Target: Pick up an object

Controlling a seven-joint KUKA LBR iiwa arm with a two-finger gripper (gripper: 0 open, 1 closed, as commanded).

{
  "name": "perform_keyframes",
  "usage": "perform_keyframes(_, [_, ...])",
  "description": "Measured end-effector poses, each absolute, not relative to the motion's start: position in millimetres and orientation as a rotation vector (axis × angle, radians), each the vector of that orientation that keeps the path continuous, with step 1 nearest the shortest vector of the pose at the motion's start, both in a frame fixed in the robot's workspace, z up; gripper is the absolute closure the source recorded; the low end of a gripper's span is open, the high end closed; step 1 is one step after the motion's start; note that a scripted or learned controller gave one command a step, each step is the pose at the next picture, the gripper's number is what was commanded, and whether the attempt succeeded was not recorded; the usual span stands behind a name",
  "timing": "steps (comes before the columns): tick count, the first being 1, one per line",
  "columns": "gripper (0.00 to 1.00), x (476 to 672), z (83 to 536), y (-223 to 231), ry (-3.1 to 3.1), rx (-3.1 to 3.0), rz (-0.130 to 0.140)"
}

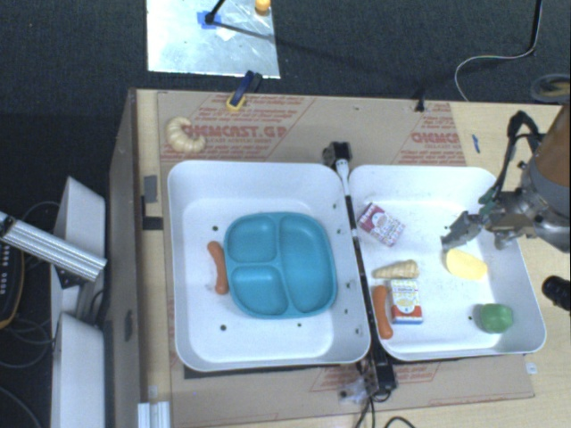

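In the left bin point(192, 239) a smooth teal plastic divided plate point(278, 264) lies flat, with an orange sausage-shaped toy point(219, 267) just beside its left edge. In the right bin point(517, 319) lie a small red-and-white packet point(381, 224), a pale tapered cone point(396, 270), a printed carton point(406, 300) beside another orange sausage point(382, 311), a rounded yellow lemon-like piece point(467, 265) and a green lump point(493, 316). My claw point(462, 230) hangs just above the yellow piece, its dark tips blurred; I cannot tell how wide it stands. My arm is cut off at the right.

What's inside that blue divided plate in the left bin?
The blue plate shows bare compartments, nothing lying in them. An orange sausage lies beside it on the bin floor. What's beneath the plate is covered.
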State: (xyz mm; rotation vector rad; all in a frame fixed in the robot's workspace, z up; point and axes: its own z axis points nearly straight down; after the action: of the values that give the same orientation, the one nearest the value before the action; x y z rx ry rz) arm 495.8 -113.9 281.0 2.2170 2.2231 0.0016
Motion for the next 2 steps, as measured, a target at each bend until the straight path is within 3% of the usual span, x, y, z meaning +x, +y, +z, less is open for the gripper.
perform_keyframes(1, [0.00, 502.4, 190, -74, 2.225, 2.220, -0.001])
perform_keyframes(2, [0.00, 557.6, 84, -113, 2.221, 2.218, 0.002])
